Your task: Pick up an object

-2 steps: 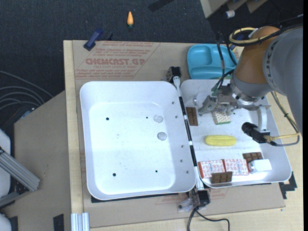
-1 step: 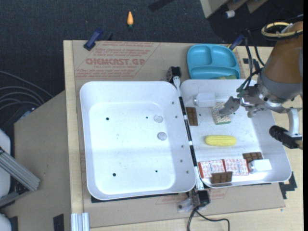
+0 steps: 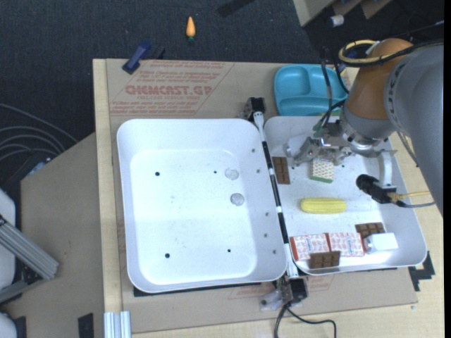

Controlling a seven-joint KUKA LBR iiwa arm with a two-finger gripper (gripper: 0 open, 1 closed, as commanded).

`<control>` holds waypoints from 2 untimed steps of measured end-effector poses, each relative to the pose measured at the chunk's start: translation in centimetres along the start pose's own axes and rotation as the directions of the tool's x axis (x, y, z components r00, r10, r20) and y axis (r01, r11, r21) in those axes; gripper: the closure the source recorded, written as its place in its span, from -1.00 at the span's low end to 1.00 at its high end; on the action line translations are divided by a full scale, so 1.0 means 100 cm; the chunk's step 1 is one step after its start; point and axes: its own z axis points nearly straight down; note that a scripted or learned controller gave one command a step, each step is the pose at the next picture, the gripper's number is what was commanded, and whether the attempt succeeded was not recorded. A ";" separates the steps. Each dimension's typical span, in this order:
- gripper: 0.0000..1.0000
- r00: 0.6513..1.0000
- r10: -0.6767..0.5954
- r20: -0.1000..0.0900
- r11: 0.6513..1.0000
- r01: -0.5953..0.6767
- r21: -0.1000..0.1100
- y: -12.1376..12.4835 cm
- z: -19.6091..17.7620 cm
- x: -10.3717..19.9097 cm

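Reaching in from the right with the grey and orange arm point(image 3: 377, 83), bringing the gripper point(image 3: 323, 148) down over the back half of the right bin point(image 3: 412, 248). Showing there a tangle of metal parts and thin cables, blurring together so that telling apart from together is not possible. Sitting directly under that metal, touching or nearly touching it, a small checkered block point(image 3: 323, 170) with a green edge, lying on the bin floor; not making out whether anything is clamping it. Lying just left of the block, against the bin's left wall, a brown bar point(image 3: 280, 170). Resting nearer the front, well clear of the gripper, a yellow oblong point(image 3: 324, 205). Jutting over the bin at the right, a black knob point(image 3: 370, 186) with a cable, too dark to identify. Crowding the front edge, red and white packets point(image 3: 328, 243), a brown piece point(image 3: 324, 260) partly overlapping them, and a white block point(image 3: 384, 242) covering part of another brown piece point(image 3: 369, 228). Standing alongside on the left, the left bin point(image 3: 134, 136), holding two small grey discs point(image 3: 237, 200). Peeking out behind the right bin, a blue tray point(image 3: 299, 90), partly hidden by the arm.
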 end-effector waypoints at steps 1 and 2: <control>-1.00 1.000 -0.001 0.002 1.000 0.001 -0.008 0.021 -0.089 0.014; -1.00 1.000 0.000 0.004 1.000 0.001 -0.014 0.003 -0.006 0.028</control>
